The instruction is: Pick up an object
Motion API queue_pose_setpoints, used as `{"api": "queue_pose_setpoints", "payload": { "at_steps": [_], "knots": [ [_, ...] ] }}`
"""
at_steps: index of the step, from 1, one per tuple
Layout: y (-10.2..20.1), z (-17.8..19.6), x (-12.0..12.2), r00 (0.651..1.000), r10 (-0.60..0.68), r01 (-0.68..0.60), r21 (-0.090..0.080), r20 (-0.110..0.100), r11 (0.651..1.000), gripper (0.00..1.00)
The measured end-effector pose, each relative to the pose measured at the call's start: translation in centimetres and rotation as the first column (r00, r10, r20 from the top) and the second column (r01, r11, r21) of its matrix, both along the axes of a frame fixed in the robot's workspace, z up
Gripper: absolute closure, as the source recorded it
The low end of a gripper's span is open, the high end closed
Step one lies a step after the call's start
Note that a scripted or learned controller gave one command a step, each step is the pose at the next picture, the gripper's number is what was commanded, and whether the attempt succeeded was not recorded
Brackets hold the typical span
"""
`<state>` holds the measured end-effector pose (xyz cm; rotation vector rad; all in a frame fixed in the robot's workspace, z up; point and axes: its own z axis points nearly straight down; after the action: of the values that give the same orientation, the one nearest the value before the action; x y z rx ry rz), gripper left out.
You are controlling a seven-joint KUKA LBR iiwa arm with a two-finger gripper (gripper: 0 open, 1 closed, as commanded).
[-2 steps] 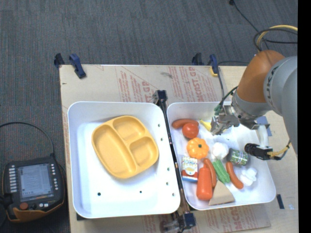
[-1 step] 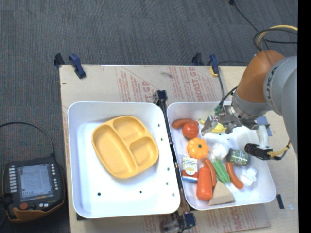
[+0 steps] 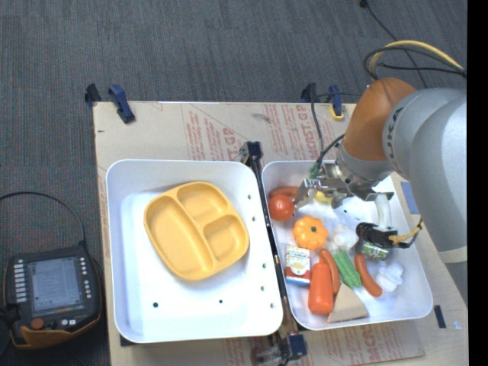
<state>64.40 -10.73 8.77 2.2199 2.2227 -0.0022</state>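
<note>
My gripper [image 3: 323,187] hangs low over the upper part of the right bin [image 3: 415,300], at the end of the grey arm with its orange band. Just left of it lies a red tomato [image 3: 280,205], close to the gripper's metal parts; whether they touch I cannot tell. An orange pumpkin [image 3: 310,232] sits just below the gripper. Further down lie a small carton [image 3: 297,263], an orange carrot [image 3: 321,287], a green bean pod [image 3: 347,269], a red sausage [image 3: 368,276] and a tan wedge [image 3: 348,306].
The left bin [image 3: 130,311] holds a yellow divided plate [image 3: 197,229]. A black divider clamp [image 3: 254,152] sits between the bins. Blue clamps [image 3: 120,101] grip the bench's far edge. A teach pendant [image 3: 52,290] lies at the left.
</note>
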Motion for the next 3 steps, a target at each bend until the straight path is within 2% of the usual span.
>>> {"api": "queue_pose_setpoints", "payload": {
  "at_steps": [1,2,3],
  "knots": [
    [1.50,0.25,-3.86,1.000,-0.011,0.011,-0.018,0.006,1.000,0.00],
    [2.24,1.04,-3.84,1.000,-0.009,0.009,-0.002,0.000,1.000,1.00],
    [2.22,1.03,-3.85,1.000,-0.010,0.010,-0.002,0.000,1.000,0.00]
  ]
}}
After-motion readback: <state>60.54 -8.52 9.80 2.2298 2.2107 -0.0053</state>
